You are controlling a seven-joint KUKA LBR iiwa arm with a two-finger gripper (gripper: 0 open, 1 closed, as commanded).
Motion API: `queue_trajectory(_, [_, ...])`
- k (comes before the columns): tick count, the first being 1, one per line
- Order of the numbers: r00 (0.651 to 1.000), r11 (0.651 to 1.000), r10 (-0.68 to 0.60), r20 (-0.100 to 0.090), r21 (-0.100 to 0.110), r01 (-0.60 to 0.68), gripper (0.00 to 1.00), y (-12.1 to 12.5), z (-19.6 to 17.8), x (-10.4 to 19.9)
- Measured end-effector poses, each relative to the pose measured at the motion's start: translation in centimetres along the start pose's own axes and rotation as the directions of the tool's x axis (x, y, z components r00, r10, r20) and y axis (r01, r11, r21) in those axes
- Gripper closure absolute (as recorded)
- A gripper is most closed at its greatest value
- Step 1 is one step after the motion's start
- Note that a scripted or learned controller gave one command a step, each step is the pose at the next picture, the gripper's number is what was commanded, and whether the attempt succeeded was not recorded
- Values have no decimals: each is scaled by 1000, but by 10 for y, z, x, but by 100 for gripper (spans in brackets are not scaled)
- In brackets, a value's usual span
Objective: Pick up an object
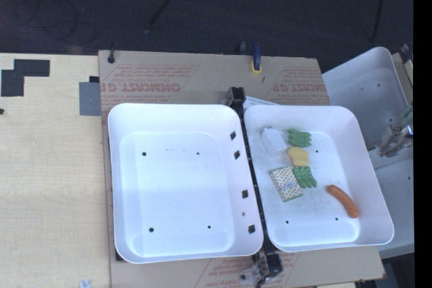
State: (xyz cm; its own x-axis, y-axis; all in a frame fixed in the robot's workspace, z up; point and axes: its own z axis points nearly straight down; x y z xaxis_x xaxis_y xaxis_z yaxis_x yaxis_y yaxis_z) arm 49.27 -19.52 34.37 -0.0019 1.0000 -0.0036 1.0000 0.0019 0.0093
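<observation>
Over at three o'clock, beyond the right bin (368, 212), a gripper (398, 138) hangs beside a grey plate; whether it is open or closed, I cannot tell. Inside that bin lie a clear bag (273, 139) at eleven o'clock, two green pieces (299, 138) (305, 177), a yellow block (298, 157) between them, a patterned packet (286, 183), and an orange sausage (343, 201) at four o'clock. Alongside sits the left bin (121, 179).

The pincer (397, 138) sits at the far 3 o'clock edge of the view, roughly at mid-height. It is a small, pale, metallic shape (blurred, too small to read in detail), slanting up toward 2 o'clock.
</observation>
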Motion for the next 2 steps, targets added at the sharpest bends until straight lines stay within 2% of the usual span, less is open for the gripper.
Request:
queue_trajectory(1, [1000, 1000, 4, -5, 16, -4, 100, -19, 60, -18])
queue_trajectory(2, [1000, 1000, 0, 0, 1, 0, 100, 3, -38, -19])
